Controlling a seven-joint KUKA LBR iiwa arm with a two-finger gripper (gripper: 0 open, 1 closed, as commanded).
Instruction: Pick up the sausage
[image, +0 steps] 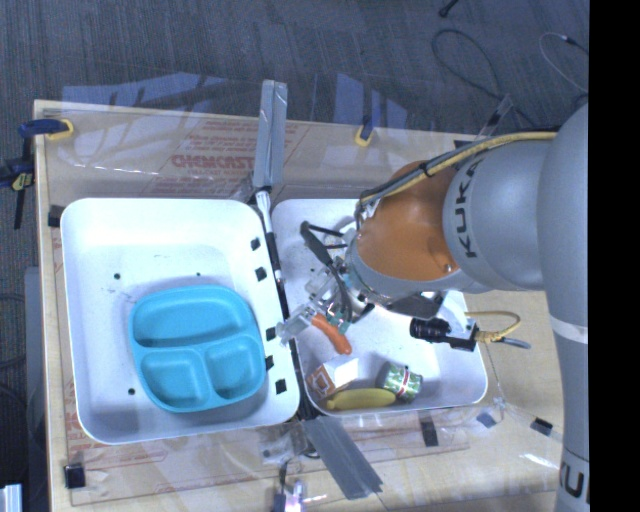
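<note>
The arm is seen reaching in over the right bin (470, 385), with the gripper (322, 310) lowered near that bin's left wall, beside the divider between the two bins. The sausage (333, 334) — a short orange-red piece — is found directly at the fingertips, lying at a slant in the left part of the right bin. Whether it is pinched between the fingers or merely touched from above cannot be told; the wrist hides the gap. Lift-off is not evident, as the sausage appears close to the bin floor. The pick is therefore judged to be at the grasp stage — closure and raising are left. A blue tray (196, 346) sits in the left bin (90, 230); a can (400, 380) and a banana (362, 398) lie near the front wall.
</note>
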